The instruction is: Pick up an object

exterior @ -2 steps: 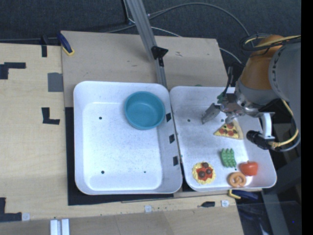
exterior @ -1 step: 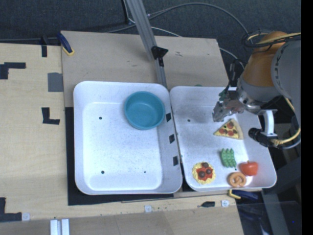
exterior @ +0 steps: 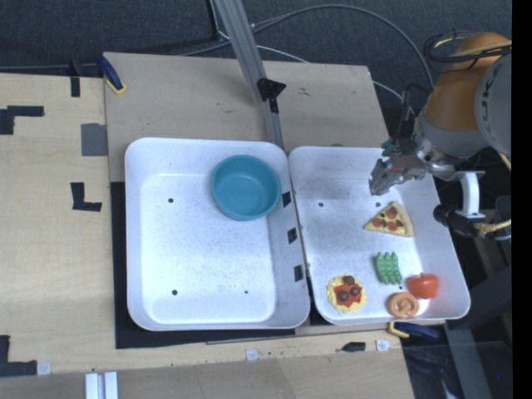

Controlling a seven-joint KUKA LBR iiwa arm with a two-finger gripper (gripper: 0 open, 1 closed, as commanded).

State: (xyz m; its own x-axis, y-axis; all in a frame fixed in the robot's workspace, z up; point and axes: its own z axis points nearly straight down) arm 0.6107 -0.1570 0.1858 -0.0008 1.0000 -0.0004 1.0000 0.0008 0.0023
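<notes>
In the right bin (exterior: pixel 332 223) lie a toy pizza slice (exterior: pixel 389 221), a green ridged toy (exterior: pixel 387 267), a round mini pizza (exterior: pixel 346 293), a red tomato-like toy (exterior: pixel 424 285) and a small tan ring-shaped toy (exterior: pixel 403 305). A blue bowl (exterior: pixel 244 187) sits at the back of the left bin (exterior: pixel 199 264). My gripper (exterior: pixel 384 179) hangs over the right bin's back right part, just above and behind the pizza slice, apart from it. I see nothing held in it.
A grey metal pole (exterior: pixel 249 52) slants down from the top to the gap between the bins. Black cables (exterior: pixel 349 15) run behind the bench. The arm's grey and orange body (exterior: pixel 465 98) stands over the right bin's far right corner.
</notes>
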